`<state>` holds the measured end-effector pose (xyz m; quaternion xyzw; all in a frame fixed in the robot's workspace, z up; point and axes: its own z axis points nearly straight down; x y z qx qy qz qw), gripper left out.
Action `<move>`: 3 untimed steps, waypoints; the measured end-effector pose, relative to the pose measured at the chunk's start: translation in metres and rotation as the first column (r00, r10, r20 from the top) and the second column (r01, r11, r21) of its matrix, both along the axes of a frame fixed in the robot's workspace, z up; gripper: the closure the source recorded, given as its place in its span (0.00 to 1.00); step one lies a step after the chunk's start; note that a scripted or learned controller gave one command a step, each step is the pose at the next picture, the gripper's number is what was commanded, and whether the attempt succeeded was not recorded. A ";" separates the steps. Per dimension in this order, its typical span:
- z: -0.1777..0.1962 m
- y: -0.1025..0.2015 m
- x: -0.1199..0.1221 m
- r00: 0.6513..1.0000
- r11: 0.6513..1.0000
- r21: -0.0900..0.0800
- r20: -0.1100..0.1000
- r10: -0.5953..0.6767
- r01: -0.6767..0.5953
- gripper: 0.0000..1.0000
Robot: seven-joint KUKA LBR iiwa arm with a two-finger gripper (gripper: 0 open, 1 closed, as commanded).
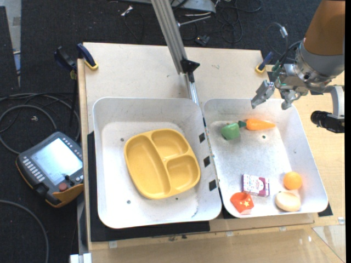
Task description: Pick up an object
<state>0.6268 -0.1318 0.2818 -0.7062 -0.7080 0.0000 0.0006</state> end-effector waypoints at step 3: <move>-0.128 -0.001 -0.005 1.000 1.000 0.000 -0.006 -0.003 0.003 0.00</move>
